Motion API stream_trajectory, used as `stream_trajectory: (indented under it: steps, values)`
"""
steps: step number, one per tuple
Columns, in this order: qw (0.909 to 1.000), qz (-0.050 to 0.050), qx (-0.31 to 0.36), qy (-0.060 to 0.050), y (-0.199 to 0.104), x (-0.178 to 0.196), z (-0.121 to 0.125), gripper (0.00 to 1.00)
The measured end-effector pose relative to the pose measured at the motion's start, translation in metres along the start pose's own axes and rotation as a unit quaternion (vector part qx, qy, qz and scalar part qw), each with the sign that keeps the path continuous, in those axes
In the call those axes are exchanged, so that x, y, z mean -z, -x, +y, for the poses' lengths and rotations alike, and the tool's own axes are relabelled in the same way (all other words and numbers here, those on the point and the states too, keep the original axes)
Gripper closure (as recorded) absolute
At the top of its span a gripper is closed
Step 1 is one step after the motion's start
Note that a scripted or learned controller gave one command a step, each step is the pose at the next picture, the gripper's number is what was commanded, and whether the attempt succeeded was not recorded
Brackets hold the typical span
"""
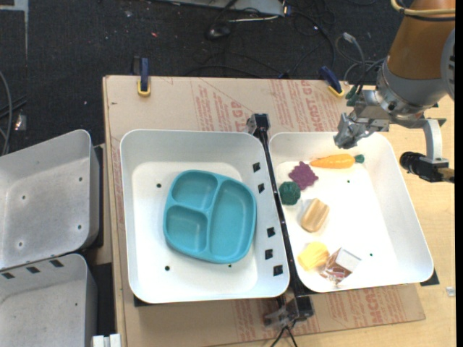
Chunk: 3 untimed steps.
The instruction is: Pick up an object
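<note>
The right bin (391,215) holds an orange toy carrot (334,162) near its far edge, a purple leaf-shaped piece (303,174), a dark green lump (290,192), a tan bread-like piece (314,215), a yellow piece (313,255) and a small red and white packet (340,264). My gripper (348,137) hangs just above the far edge of this bin, slightly beyond and right of the carrot. Nothing shows between it and the toys.
The left bin (145,266) carries a teal divided plate (210,215). A black clamp bar (273,208) runs between the two bins. Blue clamps (144,74) hold the cardboard base. Grey trays (43,186) lie to the left of the bench.
</note>
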<state>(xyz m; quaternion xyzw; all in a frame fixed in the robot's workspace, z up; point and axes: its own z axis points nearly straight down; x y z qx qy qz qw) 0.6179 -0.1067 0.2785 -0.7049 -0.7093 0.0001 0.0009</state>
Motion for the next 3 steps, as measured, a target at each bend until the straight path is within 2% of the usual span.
stream_trajectory:
  steps: [3]
  values:
    - [1.0000,0.000,0.001,0.000,-0.163,-0.002,-0.051,1.00]
